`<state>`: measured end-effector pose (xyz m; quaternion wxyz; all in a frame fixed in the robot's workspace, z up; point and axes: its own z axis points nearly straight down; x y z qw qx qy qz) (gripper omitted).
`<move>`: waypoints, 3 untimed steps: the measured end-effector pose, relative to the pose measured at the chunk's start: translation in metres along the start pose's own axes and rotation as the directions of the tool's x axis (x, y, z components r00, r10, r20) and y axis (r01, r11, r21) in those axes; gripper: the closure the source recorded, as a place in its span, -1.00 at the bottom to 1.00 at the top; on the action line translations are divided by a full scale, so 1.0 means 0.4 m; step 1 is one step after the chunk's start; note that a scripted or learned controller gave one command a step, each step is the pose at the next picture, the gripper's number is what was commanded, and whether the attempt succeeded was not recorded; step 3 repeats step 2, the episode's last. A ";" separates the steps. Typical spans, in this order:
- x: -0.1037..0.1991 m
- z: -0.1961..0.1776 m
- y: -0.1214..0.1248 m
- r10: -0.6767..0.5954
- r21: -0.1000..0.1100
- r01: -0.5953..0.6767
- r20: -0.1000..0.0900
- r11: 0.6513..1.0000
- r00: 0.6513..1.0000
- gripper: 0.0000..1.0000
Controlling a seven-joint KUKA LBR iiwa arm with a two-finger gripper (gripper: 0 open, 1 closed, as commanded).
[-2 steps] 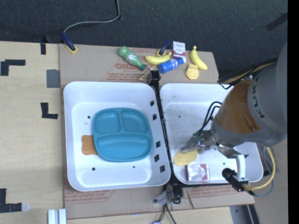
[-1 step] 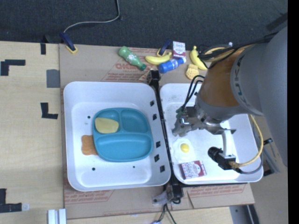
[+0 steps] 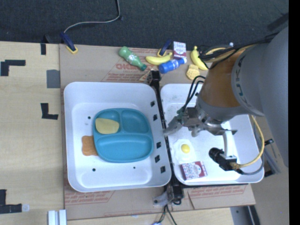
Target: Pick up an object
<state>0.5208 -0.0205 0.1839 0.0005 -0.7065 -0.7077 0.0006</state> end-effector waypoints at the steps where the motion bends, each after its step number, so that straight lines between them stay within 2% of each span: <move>1: -0.120 0.000 0.067 0.002 0.000 -0.002 0.001 1.000 1.000 -1.00; 3: -0.119 0.000 0.067 0.002 0.000 -0.002 0.001 1.000 1.000 -1.00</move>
